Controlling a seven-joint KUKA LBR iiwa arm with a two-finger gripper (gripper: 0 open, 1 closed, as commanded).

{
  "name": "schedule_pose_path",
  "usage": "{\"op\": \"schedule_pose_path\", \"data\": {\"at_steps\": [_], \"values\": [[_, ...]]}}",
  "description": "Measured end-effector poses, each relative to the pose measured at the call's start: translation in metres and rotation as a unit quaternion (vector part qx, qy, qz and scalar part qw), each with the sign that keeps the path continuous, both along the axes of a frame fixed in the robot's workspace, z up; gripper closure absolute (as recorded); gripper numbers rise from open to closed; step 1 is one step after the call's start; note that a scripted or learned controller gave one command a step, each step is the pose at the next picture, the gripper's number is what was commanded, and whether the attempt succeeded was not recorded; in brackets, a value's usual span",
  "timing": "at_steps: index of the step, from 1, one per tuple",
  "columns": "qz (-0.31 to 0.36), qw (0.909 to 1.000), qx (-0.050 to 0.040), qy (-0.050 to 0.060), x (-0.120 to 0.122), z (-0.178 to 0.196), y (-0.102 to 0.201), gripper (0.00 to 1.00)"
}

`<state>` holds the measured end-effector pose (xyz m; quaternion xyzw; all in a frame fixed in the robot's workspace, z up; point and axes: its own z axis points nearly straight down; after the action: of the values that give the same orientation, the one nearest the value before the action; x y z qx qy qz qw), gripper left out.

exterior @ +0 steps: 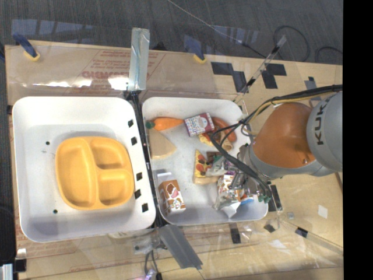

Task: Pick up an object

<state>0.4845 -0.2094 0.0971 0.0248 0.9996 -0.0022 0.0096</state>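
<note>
Scanning from my remote seat, left side first: shallow white left bin (23,156) holds a yellow plastic divided tray (93,171), three compartments, lying flat near the bin's middle.

Next, the shallow white right bin (192,216), w/ the loose stuff. Nearest the divider: a pale wedge-shaped piece (161,144) and below it a small brown-and-white printed carton (172,196), lying on its side near the bin's lower left corner. Along the top edge, an orange toy carrot (166,123), then a small purple-and-white box (199,124) just beside it, then a reddish sausage-shaped toy (223,127) partly under black cables. Mid-bin: a flat toy slice w/ coloured toppings (203,167).

Far right of that bin, the jaws (233,185) are down among a crumpled silvery wrapper (225,196), approx at the lower right corner. Wrapper is touching or just beside the fingers; can't tell if it's actually between them. Can't tell whether they're apart or together – wiring and the wrist block it. Grey arm w/ orange band (282,136) reaches in over the bin's right rim, above the bench (303,209).
</note>
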Motion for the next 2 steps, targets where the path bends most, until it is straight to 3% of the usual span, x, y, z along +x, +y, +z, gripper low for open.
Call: {"op": "schedule_pose_path", "data": {"at_steps": [1,2], "values": [[0.059,0.9983,-0.0008,0.005,0.025,0.0,-0.002,0.0],[-0.044,0.999,0.0015,0.003,0.029,-0.001,0.052,0.0]]}}
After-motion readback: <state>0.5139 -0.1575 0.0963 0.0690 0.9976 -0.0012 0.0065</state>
